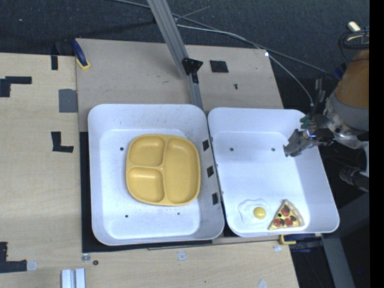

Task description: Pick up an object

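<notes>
Progress entry, camera view: nothing lifted yet; every item lies in a bin.

Left bin (102, 161): holds one yellow divided plate (162, 170) with three compartments, lying flat near the bin's middle.

Right bin (312, 179): holds two small toy foods at its near end, a fried egg (254, 211) and, just beside it to the right, a pizza slice (287, 215) with red and dark toppings. They sit close together; whether they touch cannot be told. The far half of this bin's floor is bare.

Gripper (295, 146): at the right bin's far right side, by its right wall, well apart from the egg and the pizza slice. Nothing is seen in it; its state, released or clenched, cannot be told at this size.

Arm: reaches in from the right, orange band (359, 83) above the wrist.

Counter (138, 71): pale wood with dark tape marks.

Remaining, as judged: choosing a candidate, moving over it, descending, closing and lifting. The task reads as barely begun.
</notes>
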